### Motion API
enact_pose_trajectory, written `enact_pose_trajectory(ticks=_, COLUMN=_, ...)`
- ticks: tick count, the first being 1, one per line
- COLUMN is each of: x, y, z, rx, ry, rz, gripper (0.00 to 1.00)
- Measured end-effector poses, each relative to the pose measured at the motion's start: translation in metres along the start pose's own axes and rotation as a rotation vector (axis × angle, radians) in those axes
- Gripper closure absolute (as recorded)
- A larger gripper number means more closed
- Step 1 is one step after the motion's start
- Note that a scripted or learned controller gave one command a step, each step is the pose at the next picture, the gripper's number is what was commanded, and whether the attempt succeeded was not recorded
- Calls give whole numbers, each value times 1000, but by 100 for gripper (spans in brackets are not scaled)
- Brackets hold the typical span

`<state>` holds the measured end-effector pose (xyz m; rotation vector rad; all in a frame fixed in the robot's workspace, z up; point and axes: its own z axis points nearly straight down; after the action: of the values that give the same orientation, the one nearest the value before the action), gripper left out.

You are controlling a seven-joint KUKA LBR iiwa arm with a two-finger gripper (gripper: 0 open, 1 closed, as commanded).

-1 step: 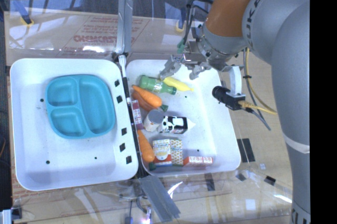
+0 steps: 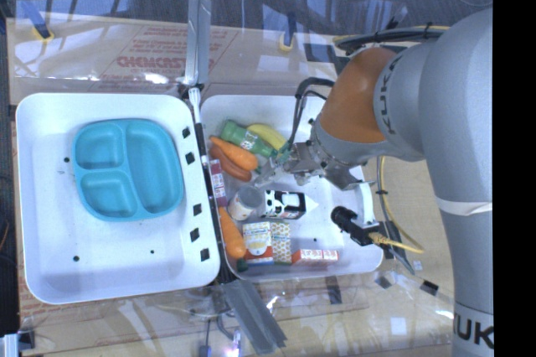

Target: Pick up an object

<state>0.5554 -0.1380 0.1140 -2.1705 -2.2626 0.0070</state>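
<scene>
While the grey two-finger gripper (image 2: 280, 165), its finger state impossible to tell, hangs just right of the long orange plastic carrot (image 2: 234, 154) in the right white bin (image 2: 365, 261), it should descend centred over that carrot.

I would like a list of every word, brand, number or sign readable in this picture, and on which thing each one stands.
"KUK": grey letters on the arm, on the part near the orange band, partly cut off.
"UK": black letters low on the arm's base, cut by the edge.
"CHEMCAST": red print, reading uncertain, on the clear sheet behind the bins.
Small cartons in the right bin: print too blurred to read.
</scene>
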Motion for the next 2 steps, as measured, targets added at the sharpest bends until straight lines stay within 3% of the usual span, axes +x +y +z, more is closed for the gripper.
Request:
enact_pose_trajectory(ticks=1, x=43, y=3, z=23, rx=-1, ry=0, rz=-1, gripper=0)
enact_pose_trajectory(ticks=2, x=43, y=2, z=14, rx=3, ry=0, rz=-5, gripper=100)
